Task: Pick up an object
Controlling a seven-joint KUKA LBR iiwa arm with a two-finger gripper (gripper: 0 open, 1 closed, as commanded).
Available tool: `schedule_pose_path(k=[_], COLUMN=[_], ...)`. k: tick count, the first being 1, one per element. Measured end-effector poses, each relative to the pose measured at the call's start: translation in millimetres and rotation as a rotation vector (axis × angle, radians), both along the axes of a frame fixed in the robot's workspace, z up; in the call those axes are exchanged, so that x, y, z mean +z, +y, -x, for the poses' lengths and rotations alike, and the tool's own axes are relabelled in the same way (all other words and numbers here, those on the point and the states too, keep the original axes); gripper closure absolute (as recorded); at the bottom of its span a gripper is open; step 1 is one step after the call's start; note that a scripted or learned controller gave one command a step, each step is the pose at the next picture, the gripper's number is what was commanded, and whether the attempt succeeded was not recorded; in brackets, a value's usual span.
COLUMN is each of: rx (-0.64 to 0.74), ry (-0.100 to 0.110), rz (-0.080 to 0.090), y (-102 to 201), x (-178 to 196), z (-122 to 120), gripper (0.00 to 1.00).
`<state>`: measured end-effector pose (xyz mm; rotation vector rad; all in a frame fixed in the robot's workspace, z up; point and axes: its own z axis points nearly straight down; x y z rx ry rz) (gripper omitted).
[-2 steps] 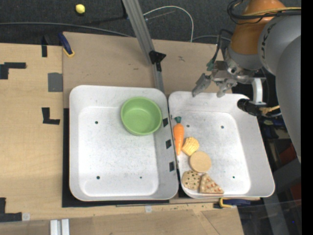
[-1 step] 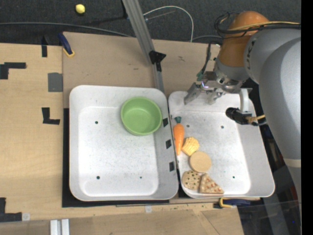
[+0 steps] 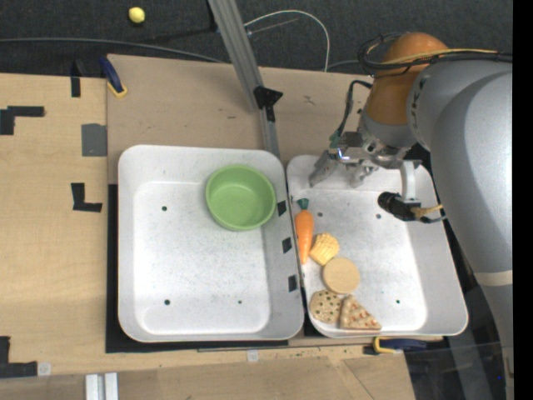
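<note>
So far nothing is lifted; the pick remains to be done. Nearest, in the right bin (image 3: 433, 290): a pizza slice (image 3: 360, 315), a waffled cracker (image 3: 326, 307), a round biscuit (image 3: 341, 275), a ridged shell (image 3: 324, 247), a smooth carrot (image 3: 304, 232). Left bin (image 3: 141, 248): a glossy green bowl (image 3: 241, 197). Farthest, the metal gripper (image 3: 340, 173) hangs over the right bin's far rim, gripping nothing, jaws apparently apart.
</note>
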<state>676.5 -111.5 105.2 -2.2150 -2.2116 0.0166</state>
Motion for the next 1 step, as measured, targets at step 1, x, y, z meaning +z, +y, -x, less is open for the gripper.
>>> schedule_pose_path(k=[1], rx=[0.001], ry=[0.003], rz=[0.001], y=[0.5], x=[6.4], z=[1.1], gripper=[1.00])
